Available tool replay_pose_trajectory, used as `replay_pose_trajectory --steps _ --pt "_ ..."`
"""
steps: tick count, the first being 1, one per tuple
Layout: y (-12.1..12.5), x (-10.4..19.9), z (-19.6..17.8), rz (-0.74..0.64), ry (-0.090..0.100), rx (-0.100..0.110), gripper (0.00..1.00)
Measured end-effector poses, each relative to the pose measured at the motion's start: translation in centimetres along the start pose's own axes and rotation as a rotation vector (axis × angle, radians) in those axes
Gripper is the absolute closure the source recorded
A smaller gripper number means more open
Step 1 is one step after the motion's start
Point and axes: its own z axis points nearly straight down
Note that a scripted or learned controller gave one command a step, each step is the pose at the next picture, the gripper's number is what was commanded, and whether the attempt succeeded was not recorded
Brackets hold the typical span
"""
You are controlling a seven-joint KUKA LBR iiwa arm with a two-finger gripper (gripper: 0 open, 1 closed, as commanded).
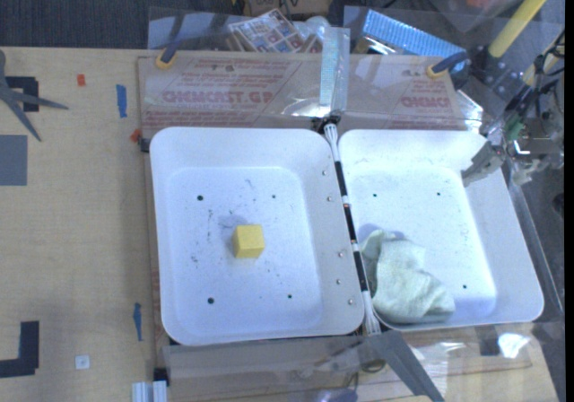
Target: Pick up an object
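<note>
A small yellow cube (pixel 249 241) lies near the middle of the left bin (pixel 179 167). A crumpled pale cloth (pixel 405 279) rests in the near left corner of the right bin (pixel 502 284), against the divider. My gripper (pixel 482 163) hangs at the far right edge of the right bin, above its rim. It is well away from both the cloth and the cube, and nothing shows in it.
A clear plastic sheet with red lettering (pixel 269 91) leans along the back of both bins. Clutter, boxes and a yellow pole (pixel 529 5) stand behind. The wooden bench (pixel 72 212) stretches to the left, bearing small tape marks.
</note>
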Motion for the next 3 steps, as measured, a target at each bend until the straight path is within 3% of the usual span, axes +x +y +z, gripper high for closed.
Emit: replay_pose_trajectory --steps 1,2,3 --pt "0.1 -0.1 -1.1 0.001 -0.001 -0.004 1.00" --pt "-3.1 3.5 15.2 -0.264 0.001 0.000 1.00" --pt "-1.3 12.1 9.6 0.565 0.000 0.001 1.00"
